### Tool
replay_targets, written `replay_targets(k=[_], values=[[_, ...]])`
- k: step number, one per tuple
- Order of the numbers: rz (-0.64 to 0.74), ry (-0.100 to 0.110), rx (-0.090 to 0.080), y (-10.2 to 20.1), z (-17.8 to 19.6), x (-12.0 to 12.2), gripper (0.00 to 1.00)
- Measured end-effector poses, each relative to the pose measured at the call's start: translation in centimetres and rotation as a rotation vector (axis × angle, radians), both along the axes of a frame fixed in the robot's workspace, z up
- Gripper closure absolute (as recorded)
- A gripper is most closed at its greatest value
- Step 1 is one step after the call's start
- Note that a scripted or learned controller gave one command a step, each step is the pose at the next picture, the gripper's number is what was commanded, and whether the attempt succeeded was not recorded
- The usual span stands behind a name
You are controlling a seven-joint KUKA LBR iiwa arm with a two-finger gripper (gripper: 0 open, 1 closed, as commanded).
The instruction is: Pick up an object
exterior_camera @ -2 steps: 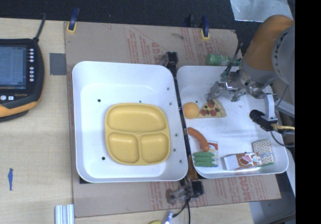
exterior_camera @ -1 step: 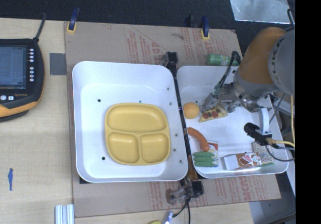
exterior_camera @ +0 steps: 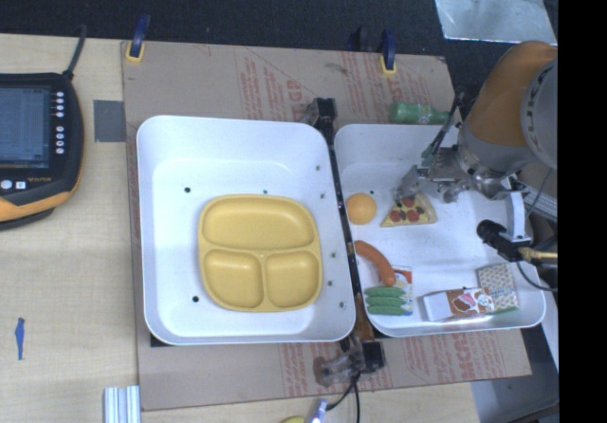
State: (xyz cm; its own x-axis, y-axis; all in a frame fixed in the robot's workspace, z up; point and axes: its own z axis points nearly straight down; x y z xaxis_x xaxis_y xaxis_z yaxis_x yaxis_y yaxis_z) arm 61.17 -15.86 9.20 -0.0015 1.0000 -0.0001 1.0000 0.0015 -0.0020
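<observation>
Watching my gripper (exterior_camera: 414, 186) hovering just above the pizza slice (exterior_camera: 410, 213) in the right bin (exterior_camera: 432, 325); grip state is unclear, and I'm fearing it skidding toward the orange ball (exterior_camera: 360, 209).

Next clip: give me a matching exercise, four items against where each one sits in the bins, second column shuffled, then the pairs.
Items:
1. yellow tray
2. orange ball
3. pizza slice
4. green beans

Places:
A. right bin, near front edge, beside the divider
B. left bin, middle
C. right bin, just under the gripper
D. right bin, by the divider, left of the pizza slice

Pairs: 1-B, 2-D, 3-C, 4-A
</observation>
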Motion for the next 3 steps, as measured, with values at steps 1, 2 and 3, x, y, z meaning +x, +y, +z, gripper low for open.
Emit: replay_targets(k=[1,2,3], values=[[0.000,0.000,0.001,-5.3,0.0,4.5,0.00],[0.005,0.002,0.000,2.5,0.0,-1.8,0.00],[0.003,0.002,0.000,1.6,-0.1,-7.1,0.00]])
